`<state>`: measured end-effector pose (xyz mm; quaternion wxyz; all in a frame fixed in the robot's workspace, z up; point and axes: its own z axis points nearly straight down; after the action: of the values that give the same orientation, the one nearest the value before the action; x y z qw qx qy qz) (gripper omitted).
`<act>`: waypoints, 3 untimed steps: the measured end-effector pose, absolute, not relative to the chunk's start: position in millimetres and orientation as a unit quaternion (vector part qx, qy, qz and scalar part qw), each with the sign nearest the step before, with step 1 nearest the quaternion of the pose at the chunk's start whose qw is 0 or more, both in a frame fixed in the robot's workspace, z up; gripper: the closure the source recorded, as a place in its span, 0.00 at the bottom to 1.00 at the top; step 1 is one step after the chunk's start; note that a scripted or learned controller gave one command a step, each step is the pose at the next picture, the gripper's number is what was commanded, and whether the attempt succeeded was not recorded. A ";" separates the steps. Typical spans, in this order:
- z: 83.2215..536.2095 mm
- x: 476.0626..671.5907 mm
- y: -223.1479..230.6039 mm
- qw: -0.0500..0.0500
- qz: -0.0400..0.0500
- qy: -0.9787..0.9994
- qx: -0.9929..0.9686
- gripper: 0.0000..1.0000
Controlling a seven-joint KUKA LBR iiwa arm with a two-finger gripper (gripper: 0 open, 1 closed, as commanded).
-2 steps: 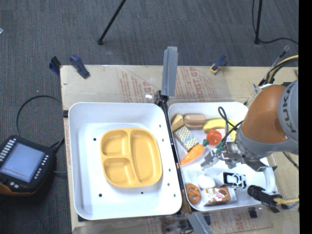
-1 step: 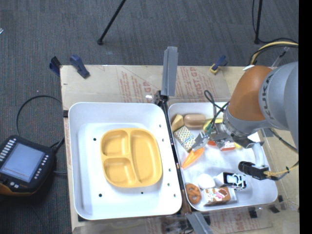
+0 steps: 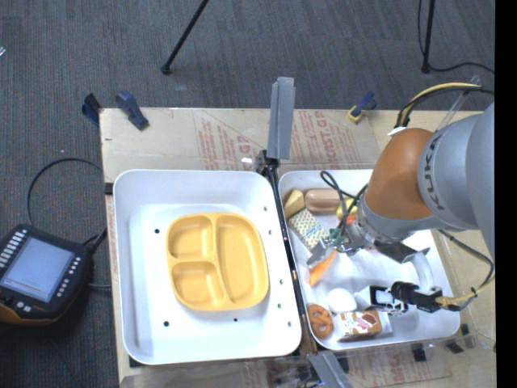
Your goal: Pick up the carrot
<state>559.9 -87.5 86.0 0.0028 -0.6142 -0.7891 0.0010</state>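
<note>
The small orange tapered toy carrot (image 3: 321,267) lies in the right white bin (image 3: 440,318), just beneath the end effector (image 3: 339,242), whose state I cannot tell. Likely light, stiff and slick; grip across its thicker middle.

Even, soft light falls from overhead, bright enough across both white bins (image 3: 129,217), which look nearly washed out along their rims. Shadows are faint and short. The orange band (image 3: 401,176) carries a dull sheen. The whole view is slightly soft and grainy, and the small items blur together.
</note>
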 end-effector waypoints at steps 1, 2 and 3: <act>192.3 561.2 -26.1 -0.003 -0.004 -0.790 -0.614 0.00; 90.0 522.7 -88.5 0.005 0.005 -0.723 -0.691 0.00; 101.7 524.5 -88.1 0.005 0.002 -0.722 -0.692 1.00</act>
<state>524.5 -88.1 101.7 0.0048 -0.6923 -0.7215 0.0023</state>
